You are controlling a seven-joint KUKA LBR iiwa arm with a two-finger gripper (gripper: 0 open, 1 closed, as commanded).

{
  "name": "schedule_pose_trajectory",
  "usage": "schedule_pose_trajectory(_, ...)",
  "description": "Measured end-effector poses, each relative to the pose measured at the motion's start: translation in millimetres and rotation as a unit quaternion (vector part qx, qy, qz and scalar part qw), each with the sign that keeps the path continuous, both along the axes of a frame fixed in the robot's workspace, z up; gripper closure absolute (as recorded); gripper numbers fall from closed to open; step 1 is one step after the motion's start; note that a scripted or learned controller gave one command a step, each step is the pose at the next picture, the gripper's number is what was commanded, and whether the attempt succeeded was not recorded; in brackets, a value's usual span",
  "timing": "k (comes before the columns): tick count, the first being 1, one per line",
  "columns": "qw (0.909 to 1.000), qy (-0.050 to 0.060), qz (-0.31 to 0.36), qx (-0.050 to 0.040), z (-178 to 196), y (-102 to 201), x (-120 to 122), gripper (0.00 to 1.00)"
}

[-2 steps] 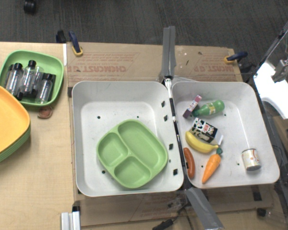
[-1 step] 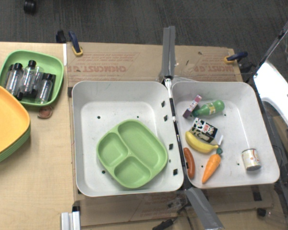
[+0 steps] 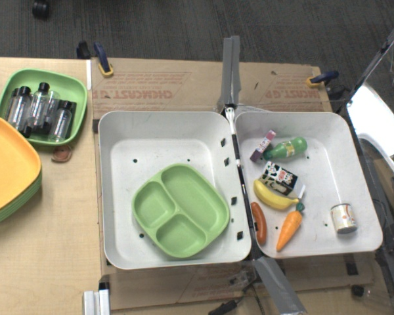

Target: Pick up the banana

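Inside right bin (image 3: 354, 143), banana (image 3: 274, 197) beside carrot (image 3: 288, 229).

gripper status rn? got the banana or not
Gripper: state cannot be told from the camera view. The banana lies in the right bin, between the milk carton and the carrot, with nothing gripping it.

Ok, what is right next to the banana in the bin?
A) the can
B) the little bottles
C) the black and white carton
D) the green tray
C: the banana lies in the right bin just below the carton, touching it; the can sits apart.
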State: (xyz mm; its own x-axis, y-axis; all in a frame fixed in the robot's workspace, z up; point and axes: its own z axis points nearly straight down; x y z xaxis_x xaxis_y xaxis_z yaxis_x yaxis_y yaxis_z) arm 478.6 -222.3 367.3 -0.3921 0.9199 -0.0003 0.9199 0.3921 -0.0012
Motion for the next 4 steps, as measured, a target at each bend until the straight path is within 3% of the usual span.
schedule_pose_trajectory(1, 0.9756, -0.001, 0.219, -0.0004, 25.8, 0.6, 99.4, 1.00)
schedule_pose_trajectory(2, 0.9709, -0.001, 0.240, -0.0001, 40.8, 5.9, 47.0, 1.00)
schedule_pose_trajectory(3, 0.9579, -0.002, 0.287, -0.0007, 18.5, 0.5, 157.8, 1.00)
schedule_pose_trajectory(4, 0.9480, -0.001, 0.318, -0.0004, 17.7, -0.2, 97.5, 1.00)
